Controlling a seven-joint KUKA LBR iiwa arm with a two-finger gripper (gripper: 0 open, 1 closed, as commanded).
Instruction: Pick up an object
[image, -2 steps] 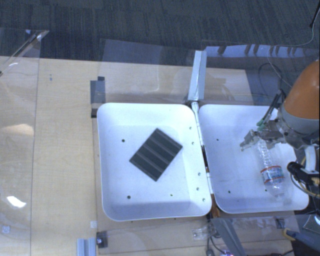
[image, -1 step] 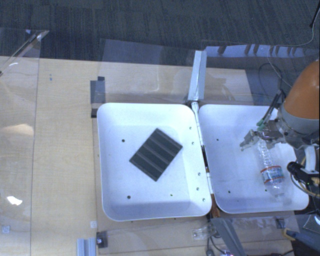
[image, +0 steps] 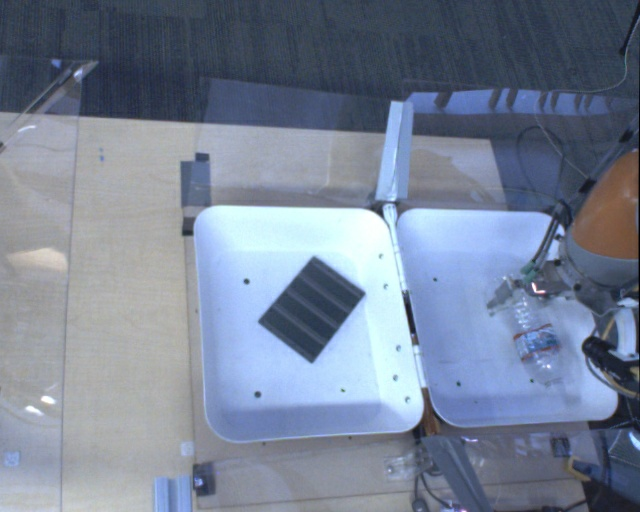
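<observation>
A dark grey ribbed rectangular pad (image: 312, 308) lies at an angle in the middle of the left bin (image: 225, 400). A clear plastic bottle (image: 537, 347) with a blue and red label lies in the right bin (image: 450, 250), towards its right side. My gripper (image: 512, 294) is low in the right bin, right at the bottle's upper end; its tips blend with the clear plastic. The arm's orange band (image: 610, 215) sits above it at the right edge.
A raised divider (image: 405, 300) separates the two bins. A metal bracket (image: 393, 150) stands at the back between them. Cables (image: 610, 365) hang near the right bin's right edge. Clear plastic sheeting covers the bench at the left.
</observation>
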